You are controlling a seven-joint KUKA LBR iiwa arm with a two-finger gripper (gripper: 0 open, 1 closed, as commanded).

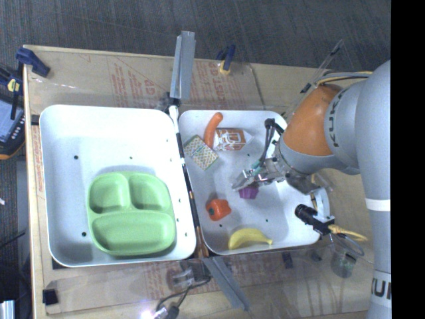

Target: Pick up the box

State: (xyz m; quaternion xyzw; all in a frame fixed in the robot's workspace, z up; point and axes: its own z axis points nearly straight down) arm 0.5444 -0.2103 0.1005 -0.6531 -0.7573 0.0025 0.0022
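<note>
The wooden table point(99, 78) carries two shallow white bins side by side. The left bin point(60, 151) holds a green divided tray point(131, 212), which lies in the bin's near half with its two small compartments toward the far side and its long compartment toward the near side.

In the right bin point(212, 241), close to the left wall, a small chequered packet point(200, 151) lies tilted. Just beside it, toward the far wall, an orange carrot point(212, 129) stands on end in the picture, running from the far rim inward. The box point(232, 139), white with brown print, lies flat next to the carrot in the bin's far part, its left end touching or nearly touching the carrot. Nearer the camera, a red-orange pepper-like thing point(218, 209) sits by the left wall, and a yellow banana point(249, 238) lies along the near wall.

The pincer point(252, 177) hangs over the middle of the right bin, well apart from the box, directly above a small purple thing point(248, 192). Whether its fingers are wide or narrow cannot be told at this angle. The grey arm point(362, 128), with its orange band point(312, 121), reaches in from the right.
</note>
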